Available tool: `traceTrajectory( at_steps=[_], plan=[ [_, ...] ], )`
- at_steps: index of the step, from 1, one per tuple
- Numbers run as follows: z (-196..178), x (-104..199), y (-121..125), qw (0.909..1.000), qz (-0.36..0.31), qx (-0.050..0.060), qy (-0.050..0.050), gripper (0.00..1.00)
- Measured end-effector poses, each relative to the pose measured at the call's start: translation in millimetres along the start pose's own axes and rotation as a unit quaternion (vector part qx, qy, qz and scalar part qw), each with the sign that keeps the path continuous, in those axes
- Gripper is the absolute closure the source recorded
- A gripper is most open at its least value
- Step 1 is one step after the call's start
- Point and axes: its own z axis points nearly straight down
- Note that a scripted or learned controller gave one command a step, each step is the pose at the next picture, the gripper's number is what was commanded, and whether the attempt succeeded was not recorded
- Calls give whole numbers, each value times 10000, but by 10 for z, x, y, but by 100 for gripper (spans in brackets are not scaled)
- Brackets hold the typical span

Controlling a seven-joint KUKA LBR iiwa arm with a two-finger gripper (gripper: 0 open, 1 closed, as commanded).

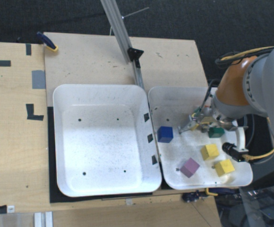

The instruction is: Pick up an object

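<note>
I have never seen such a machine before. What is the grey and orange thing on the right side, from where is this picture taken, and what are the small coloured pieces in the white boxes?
The grey and orange thing is a robot arm. It reaches in from the right, and its job is to pick up one object. The picture comes from one fixed camera above the bench, looking down at a slant.

On the bench stand two shallow white bins side by side: a left bin and a right bin. In the right bin lie a blue cube, a purple cube, two yellow blocks and a green piece that the arm partly hides.

The gripper, the two-finger part that grasps, is low over the right bin, between the blue cube and the green piece. The picture is too small to tell whether it holds anything.
</note>
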Motion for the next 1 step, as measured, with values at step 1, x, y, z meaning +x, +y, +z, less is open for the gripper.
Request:
traceTrajectory(
  at_steps=[1],
  plan=[
    [-124, 7, 9, 10000, -4, -10, 7, 100]
  ],
)
